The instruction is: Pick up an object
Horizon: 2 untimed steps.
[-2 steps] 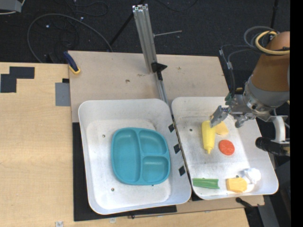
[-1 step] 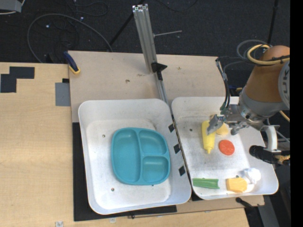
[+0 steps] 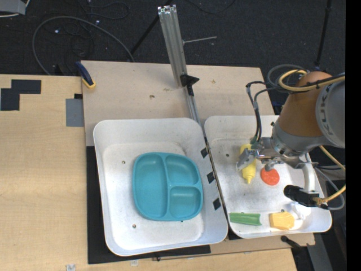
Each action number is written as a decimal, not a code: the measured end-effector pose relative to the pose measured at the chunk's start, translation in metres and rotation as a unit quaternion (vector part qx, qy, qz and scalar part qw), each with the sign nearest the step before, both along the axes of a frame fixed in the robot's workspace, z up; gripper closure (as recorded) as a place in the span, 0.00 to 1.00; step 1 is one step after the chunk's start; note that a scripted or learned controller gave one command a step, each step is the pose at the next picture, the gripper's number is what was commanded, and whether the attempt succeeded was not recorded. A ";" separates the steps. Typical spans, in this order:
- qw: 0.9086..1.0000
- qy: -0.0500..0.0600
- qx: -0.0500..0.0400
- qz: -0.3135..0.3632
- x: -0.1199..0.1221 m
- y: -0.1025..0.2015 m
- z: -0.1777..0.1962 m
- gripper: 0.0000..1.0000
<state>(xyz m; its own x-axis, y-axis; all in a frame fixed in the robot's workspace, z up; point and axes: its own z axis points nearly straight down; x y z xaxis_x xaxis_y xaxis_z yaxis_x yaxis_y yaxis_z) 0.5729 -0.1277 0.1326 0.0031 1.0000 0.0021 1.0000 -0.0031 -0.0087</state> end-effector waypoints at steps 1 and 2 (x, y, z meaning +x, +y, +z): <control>1.000 -0.005 -0.001 0.001 0.001 -0.001 -0.031 0.00; 1.000 -0.001 0.000 -0.002 -0.001 -0.002 -0.024 1.00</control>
